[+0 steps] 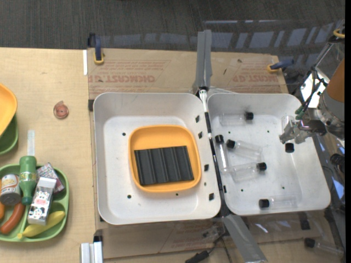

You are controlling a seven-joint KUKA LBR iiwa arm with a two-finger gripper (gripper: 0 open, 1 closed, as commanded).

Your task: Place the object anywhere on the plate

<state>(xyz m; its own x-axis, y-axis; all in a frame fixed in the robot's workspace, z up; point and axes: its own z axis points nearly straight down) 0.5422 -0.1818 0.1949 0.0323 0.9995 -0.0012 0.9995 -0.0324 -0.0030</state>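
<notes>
An orange plate (164, 138) lies in the middle of the left bin (109, 147), with a dark grey ribbed slab (164, 165) resting on it. Several clear tubes with black caps lie scattered in the right bin (307, 185): one at the back (241, 116), two near the middle (244, 148) (248, 170), one at the front (277, 203). My gripper (293, 131) hangs over the right bin's right side, far from the plate. A black cap (289, 147) sits just below it; whether it is touching the gripper I cannot tell.
A raised divider (211, 147) separates the two bins, and another tube (221, 152) lies along it. On the wooden table to the left stands a green tray (55, 218) of toy food beside an orange dish (6, 111).
</notes>
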